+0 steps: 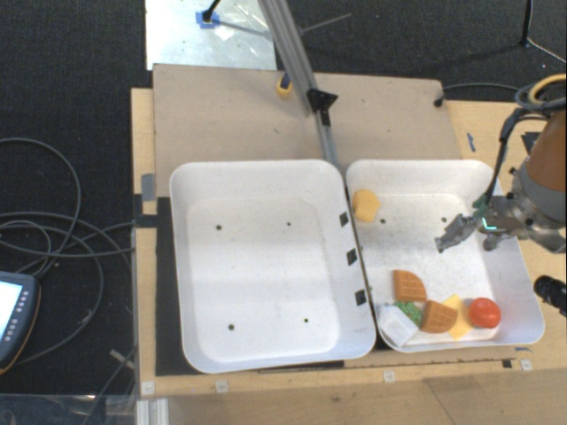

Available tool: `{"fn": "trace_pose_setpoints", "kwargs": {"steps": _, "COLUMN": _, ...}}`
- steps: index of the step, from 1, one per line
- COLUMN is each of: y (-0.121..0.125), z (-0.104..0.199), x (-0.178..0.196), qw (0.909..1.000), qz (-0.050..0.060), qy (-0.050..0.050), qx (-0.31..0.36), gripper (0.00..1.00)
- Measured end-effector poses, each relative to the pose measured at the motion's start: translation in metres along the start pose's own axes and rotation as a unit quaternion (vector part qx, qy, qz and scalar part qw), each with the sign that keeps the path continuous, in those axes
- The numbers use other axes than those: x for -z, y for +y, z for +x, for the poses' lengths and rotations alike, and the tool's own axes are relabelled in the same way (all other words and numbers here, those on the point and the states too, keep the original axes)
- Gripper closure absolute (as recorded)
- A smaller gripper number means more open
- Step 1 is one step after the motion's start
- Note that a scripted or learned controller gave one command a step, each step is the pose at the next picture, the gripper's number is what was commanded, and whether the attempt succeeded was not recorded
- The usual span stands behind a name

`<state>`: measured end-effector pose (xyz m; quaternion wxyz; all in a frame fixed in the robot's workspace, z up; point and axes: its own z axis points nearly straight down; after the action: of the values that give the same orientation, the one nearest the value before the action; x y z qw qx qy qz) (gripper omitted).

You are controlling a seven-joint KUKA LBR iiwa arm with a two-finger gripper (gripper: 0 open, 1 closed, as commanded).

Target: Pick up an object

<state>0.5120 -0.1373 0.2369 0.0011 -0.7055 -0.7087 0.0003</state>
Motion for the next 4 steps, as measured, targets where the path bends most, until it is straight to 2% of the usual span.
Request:
{"fn": "trace_pose_setpoints", "kwargs": {"steps": 1, "y": 0.001, "z": 0.0, "x": 0.002, "qw": 1.0, "qz": -0.002, "qy": 0.0, "qx": -0.001, "gripper": 0.0}}
{"fn": "trace_pose_setpoints", "kwargs": {"steps": 3, "y": 0.001, "z": -0.007, "x": -0.088, "qw": 1.0, "qz": 0.001, "qy": 0.0, "qx": -0.002, "gripper": 0.0}}
{"fn": "trace_pose_setpoints", "kwargs": {"steps": 4, "y": 0.002, "z": -0.007, "x": -0.137, "qw": 1.0, "qz": -0.002, "qy": 0.0, "qx": -0.003, "gripper": 0.0}}
